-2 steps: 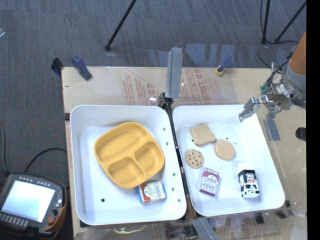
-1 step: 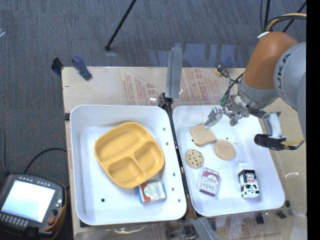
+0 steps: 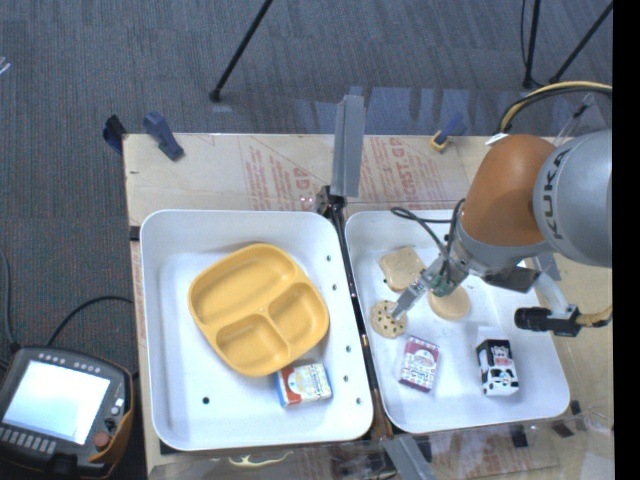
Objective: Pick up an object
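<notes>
Gripper (image 3: 397, 314) angled down at the round cookie (image 3: 384, 319) in the right bin (image 3: 555, 393), likely lining up a grab; can't tell its state.

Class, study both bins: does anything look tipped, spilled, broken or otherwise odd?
Nothing looks spilled or broken. The yellow divided plate sits askew in the left bin, and the small cartons lie on their sides at mixed angles, as scattered pick items would.
</notes>
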Available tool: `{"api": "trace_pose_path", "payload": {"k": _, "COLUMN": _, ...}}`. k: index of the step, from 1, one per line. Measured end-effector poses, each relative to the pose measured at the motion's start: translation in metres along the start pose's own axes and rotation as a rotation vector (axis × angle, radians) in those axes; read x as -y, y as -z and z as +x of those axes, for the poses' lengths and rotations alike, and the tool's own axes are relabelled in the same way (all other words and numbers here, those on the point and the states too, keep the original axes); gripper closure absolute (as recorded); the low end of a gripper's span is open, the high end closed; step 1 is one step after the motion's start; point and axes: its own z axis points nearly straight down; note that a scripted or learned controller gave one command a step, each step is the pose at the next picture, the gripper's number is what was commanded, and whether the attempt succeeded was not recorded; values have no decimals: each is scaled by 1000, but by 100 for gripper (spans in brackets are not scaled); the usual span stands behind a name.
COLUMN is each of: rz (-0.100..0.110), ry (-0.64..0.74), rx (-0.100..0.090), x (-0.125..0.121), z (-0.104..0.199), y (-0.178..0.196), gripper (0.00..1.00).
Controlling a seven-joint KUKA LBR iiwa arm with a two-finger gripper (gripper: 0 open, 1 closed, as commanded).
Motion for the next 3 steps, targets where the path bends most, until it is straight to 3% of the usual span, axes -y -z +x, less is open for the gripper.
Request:
{"api": "trace_pose_path", "payload": {"k": 1, "rz": 3, "ry": -80, "rx": -1, "x": -50, "z": -9, "y": -2, "gripper": 0}}
{"api": "trace_pose_path", "payload": {"k": 2, "rz": -1, "ry": -84, "rx": -3, "x": -51, "z": -10, "y": 10, "gripper": 100}}
{"api": "trace_pose_path", "payload": {"k": 3, "rz": 2, "ry": -275, "rx": 2, "x": 7, "z": -79, "y": -1, "gripper": 100}}
